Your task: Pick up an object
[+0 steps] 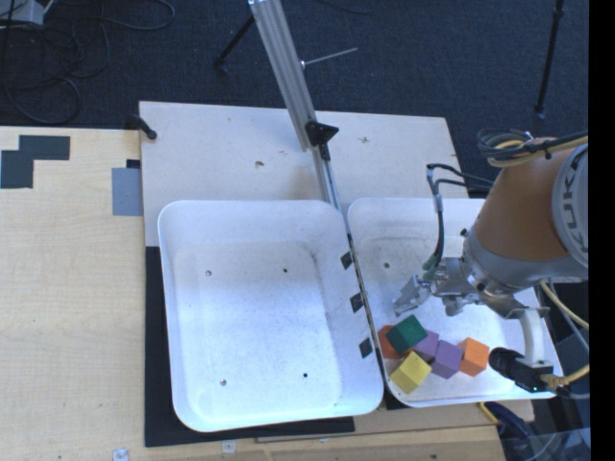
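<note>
Claw (415,296) hangs over right bin (384,221), just above green block (407,332). Holds nothing. Finger spread: can't tell.

A metal rail (291,75) slants up from between the bins over a white board (231,157). Grey patches (125,189) mark the wooden bench (67,305). Cables (38,56) lie on the dark carpet (413,36).

Left bin (192,257) floor open; blocks (430,351) crowd right bin (384,221) near corner.
</note>
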Robot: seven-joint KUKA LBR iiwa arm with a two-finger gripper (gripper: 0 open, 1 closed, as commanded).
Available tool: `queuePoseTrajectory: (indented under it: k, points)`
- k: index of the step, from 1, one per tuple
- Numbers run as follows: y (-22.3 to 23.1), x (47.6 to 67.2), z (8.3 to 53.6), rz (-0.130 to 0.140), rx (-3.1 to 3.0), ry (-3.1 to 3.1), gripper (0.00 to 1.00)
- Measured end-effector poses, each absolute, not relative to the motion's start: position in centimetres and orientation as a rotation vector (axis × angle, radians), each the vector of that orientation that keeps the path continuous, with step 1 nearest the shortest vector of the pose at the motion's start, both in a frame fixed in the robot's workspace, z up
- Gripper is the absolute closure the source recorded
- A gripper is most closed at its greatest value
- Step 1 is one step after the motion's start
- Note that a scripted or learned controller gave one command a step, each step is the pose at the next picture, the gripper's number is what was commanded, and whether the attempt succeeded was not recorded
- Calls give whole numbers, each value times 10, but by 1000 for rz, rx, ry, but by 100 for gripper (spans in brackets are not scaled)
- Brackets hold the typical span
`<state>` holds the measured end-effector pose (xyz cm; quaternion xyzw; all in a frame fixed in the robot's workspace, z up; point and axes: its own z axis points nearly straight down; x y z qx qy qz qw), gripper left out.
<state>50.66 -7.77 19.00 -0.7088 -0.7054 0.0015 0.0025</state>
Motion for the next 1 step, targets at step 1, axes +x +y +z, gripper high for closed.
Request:
queuePoseTrajectory:
  k: [1]
  points:
    - [-103,498,118,-20,-2235,-2236,0]
